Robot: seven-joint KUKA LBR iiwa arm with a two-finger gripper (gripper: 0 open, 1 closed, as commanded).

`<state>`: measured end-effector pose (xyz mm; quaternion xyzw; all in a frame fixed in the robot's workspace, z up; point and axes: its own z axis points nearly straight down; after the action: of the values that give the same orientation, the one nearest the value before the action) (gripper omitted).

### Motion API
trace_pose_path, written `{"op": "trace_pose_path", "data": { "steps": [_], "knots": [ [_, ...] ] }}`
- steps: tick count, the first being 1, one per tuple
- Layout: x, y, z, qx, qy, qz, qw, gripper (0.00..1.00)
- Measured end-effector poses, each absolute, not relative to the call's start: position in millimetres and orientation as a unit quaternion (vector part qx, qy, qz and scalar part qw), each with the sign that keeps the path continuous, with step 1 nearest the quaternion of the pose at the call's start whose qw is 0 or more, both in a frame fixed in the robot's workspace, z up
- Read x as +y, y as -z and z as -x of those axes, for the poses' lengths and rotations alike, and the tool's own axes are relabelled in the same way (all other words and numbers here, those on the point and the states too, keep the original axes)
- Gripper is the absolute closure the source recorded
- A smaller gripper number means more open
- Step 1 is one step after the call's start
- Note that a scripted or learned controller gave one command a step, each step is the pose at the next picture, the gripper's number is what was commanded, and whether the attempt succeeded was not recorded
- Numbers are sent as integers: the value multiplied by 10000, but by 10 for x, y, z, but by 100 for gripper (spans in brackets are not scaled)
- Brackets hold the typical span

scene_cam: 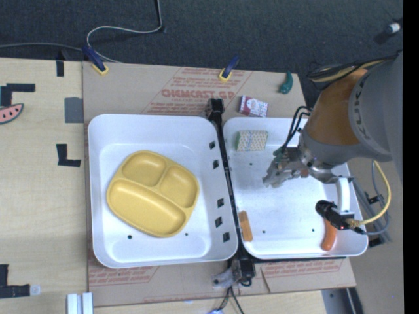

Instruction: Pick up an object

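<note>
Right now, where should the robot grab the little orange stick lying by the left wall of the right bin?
Probably across the middle of the orange stick, coming straight down. It lies flat, long and thin, running along the right bin wall, so the fingers should close across its narrow width. The wall sits close on its left, leaving little room there, so one finger may scrape.

Cardboard-covered bench (190, 90) against dark carpet floor (262, 18).

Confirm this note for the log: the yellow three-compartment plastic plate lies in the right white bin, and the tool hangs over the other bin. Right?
Not quite. The camera view shows the yellow three-compartment plastic plate lying in the left white bin, not the right one. The tool does hang over the other bin, the right white bin.
</note>
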<state>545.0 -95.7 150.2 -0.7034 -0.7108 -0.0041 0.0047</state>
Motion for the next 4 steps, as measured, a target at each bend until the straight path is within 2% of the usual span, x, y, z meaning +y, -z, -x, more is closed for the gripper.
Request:
{"op": "trace_pose_path", "data": {
  "steps": [2, 3, 4],
  "knots": [
    [-934, -1686, -5457, -7120, 49, 7022, 62, 100],
    [-1012, -863, -5808, -7076, 7, 7066, -20, 100],
    [-1005, -955, -5806, -7081, 2, 7062, -13, 100]
  ]
}}
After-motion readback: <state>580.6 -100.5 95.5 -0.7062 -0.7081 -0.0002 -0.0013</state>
